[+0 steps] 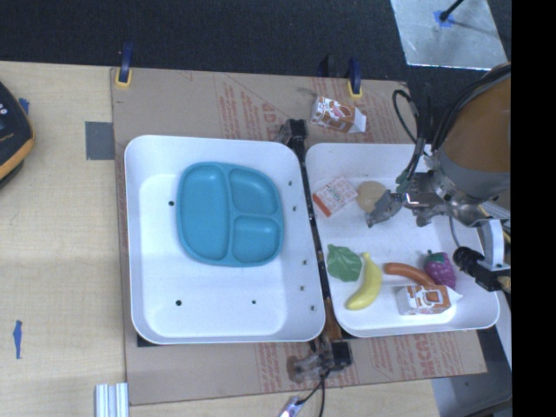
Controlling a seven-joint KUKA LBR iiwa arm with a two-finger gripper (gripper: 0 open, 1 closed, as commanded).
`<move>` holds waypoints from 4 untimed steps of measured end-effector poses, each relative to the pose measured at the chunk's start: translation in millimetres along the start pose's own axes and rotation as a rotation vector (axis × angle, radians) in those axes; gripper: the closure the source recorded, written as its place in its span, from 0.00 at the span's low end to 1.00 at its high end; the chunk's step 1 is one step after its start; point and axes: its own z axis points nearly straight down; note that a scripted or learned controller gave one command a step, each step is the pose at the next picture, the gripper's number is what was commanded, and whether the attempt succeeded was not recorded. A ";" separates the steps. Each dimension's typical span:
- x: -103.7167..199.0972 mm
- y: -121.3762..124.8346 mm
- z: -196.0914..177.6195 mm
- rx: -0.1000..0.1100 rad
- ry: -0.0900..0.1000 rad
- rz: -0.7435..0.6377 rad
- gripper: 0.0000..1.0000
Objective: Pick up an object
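Camera view from above: along my right bin's (347, 159) near edge lie a small orange-and-white carton (424, 299), a yellow plastic banana (366, 284), an orange sausage (408, 273), purple grapes (440, 268) and a green leafy piece (342, 262). Packed so tightly, they could jam or slip in a pinch. Farther in, my claw (401, 205) hangs above the bin floor beside a tan round lump (372, 194), fingers parted, holding nothing.
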 end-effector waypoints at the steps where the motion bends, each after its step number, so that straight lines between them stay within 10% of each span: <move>1: 0.8 70.6 89.0 -0.008 -0.002 0.002 0.00; 2: -55.1 94.0 77.9 -0.001 0.000 0.005 0.00; 3: 13.6 77.0 55.4 0.002 0.000 0.001 0.00; 4: -15.6 110.4 89.1 -0.004 0.002 0.003 0.00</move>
